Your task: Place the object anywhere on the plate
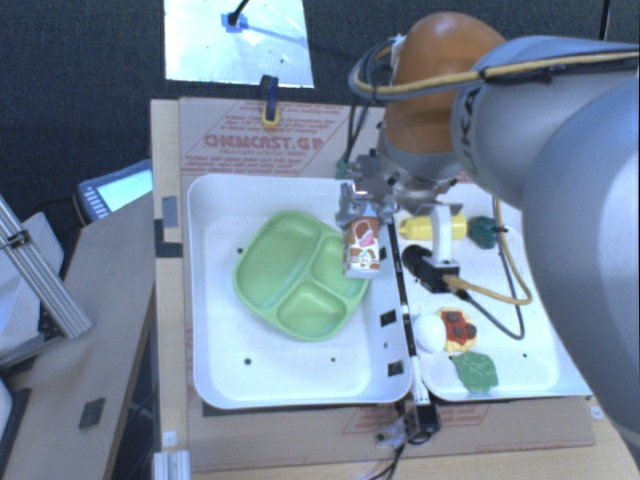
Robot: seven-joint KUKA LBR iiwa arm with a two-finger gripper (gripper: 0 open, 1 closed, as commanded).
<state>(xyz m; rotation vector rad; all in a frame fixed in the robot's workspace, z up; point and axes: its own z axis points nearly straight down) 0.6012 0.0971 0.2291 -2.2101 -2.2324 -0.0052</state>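
Note:
A light green divided plate (290, 273) lies in the left bin (215, 368). My gripper (362, 216) hangs over the plate's right rim, close to the wall between the two bins. It is shut on a small brown, orange and white carton (364, 249), which hangs upright from between the fingers. The carton's lower end is at the plate's right edge; I cannot tell whether it touches the plate.
The right bin (535, 368) holds a yellow item (432, 229), a dark green piece (484, 232), a white egg (427, 332), a red and yellow item (459, 330) and a green leaf (476, 370). A black cable (500, 298) loops across it. The grey arm (560, 148) covers the right side.

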